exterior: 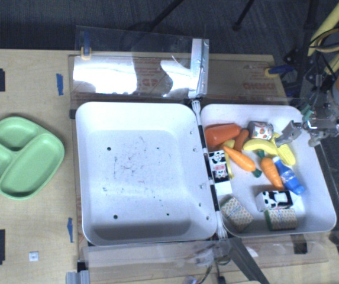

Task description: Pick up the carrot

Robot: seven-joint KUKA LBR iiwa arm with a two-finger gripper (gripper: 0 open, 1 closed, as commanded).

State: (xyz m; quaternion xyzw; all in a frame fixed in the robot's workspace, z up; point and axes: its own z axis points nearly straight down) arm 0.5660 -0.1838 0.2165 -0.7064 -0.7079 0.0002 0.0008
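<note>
Gripper (292,130): placed at the right bin's (326,218) upper right edge, state undeterminable, nothing seen held. 1 carrot (240,158): lying left of and slightly below the gripper, mid-bin, long axis slanting upper-left to lower-right, beside a banana (268,147). A 2nd orange piece (271,171) is noted nearby.

Left bin (136,164): open floor, easy access from above. Right bin (320,176) is crowded: carrot (240,157) is wedged btwn orange block (219,133), banana (270,148) & a 2nd carrot (271,171), touching neighbours. Blue bottle (290,179), cow-print box (275,199) & sponges (237,212) fill the near part. Some bare floor along right wall. Gripper (289,134) sits over bin's far right.
</note>
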